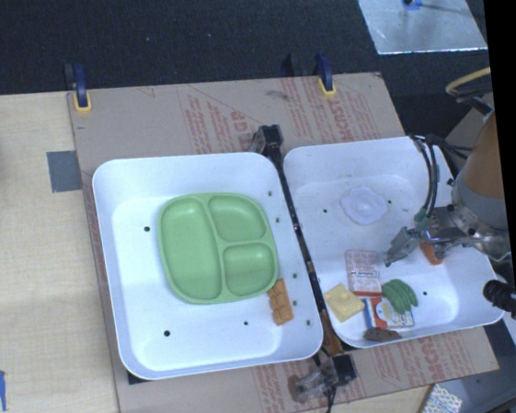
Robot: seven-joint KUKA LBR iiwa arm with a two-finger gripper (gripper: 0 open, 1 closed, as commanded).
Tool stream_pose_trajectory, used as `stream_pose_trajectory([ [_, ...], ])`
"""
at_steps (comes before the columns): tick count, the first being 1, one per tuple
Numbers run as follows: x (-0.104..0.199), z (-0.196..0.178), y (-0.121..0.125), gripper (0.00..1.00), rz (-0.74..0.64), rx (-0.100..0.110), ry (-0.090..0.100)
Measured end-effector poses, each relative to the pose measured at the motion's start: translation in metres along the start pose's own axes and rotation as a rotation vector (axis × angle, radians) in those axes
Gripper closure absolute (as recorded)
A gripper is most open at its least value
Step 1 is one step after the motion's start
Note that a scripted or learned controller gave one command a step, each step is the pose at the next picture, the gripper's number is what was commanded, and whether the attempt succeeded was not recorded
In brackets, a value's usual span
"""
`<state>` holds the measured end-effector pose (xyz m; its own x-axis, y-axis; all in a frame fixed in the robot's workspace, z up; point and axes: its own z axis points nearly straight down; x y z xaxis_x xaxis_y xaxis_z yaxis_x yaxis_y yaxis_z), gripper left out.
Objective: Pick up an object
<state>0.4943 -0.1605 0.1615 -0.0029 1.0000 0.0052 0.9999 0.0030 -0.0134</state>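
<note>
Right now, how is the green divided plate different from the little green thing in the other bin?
The green plate is large, pale green, flat, with three compartments, lying in the left bin. The small green object is far smaller, darker green and lumpy, lying in the right bin among packets near the gripper. Both are green and rest untouched on a bin floor.

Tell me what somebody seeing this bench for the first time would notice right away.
The pale green divided plate stands out first, lying flat in the middle of the left bin, with a small orange-brown piece just off its lower right edge. Next comes the clutter low in the right bin: a yellow block, a red-and-white packet and a green item, with the gripper reaching in above them.
</note>
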Motion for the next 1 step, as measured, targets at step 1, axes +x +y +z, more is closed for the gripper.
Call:
stream_pose_trajectory([
  [1,-0.0540,0.0153,0.0302,0.00,0.001,-0.013,-0.008],
])
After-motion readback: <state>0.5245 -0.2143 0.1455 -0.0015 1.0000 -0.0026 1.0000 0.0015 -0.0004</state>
